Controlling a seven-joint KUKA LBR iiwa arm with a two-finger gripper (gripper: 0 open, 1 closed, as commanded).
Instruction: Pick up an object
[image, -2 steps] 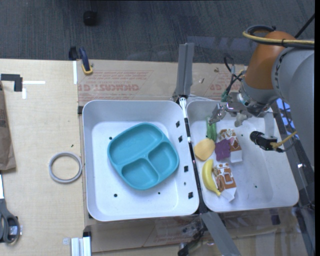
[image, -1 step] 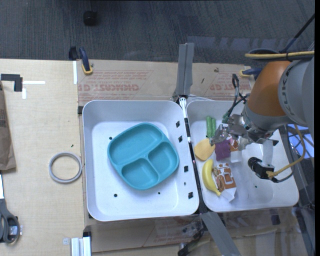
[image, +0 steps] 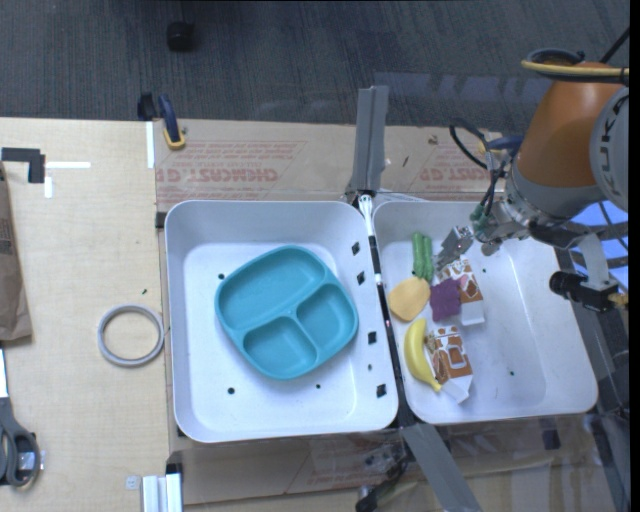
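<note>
Camera view: left bin (image: 190, 330) held a blue divided plate (image: 287, 311). Right bin (image: 560, 370) held a green item (image: 422, 255), yellow lump (image: 409, 298), banana (image: 420, 355), purple block (image: 445, 298) and snack packets (image: 452, 352) along its left side. Hand (image: 458, 243) hovered just above them; grip state unreadable.

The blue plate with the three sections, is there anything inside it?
No. The blue divided plate in the left bin shows three bare compartments. Whatever lies beneath it on the bin floor is covered. The food items, such as the banana, lie in the right bin.
</note>
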